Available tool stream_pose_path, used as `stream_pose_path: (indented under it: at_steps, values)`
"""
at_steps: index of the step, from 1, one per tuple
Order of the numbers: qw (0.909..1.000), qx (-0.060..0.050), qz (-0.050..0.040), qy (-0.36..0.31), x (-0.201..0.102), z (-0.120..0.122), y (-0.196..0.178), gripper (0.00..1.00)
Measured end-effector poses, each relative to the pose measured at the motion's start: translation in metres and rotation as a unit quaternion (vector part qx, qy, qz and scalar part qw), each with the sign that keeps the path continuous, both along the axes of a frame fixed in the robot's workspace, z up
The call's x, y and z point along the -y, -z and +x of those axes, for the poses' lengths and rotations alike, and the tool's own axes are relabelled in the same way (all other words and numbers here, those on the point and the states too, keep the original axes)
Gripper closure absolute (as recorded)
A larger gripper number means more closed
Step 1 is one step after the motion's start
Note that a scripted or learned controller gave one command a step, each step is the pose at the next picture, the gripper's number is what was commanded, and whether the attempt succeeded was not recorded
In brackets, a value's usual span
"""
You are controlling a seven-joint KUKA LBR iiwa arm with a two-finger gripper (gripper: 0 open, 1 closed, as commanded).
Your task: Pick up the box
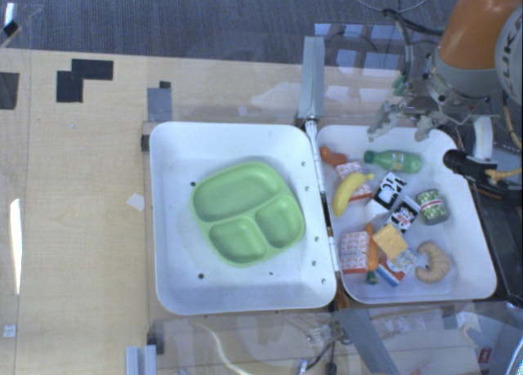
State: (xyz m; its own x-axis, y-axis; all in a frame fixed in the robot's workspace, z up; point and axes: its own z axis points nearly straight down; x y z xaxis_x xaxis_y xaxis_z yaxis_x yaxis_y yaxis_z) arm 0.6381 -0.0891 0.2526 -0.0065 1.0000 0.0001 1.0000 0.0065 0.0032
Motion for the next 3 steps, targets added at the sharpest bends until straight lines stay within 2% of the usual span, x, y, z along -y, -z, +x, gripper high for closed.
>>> stream_pose_path:
  at_steps: [1,2,3]
  values:
    - [0.9997,0.0,-0.0001,-0.026,-0.006,-0.004,0.121,0.0]
    - [0.9733,0.027,-0.0124,-0.228,0.018,-0.08,0.146,0.0]
    - [0.9866,0.005,-0.0017,-0.163,0.017,-0.014,0.164,0.0]
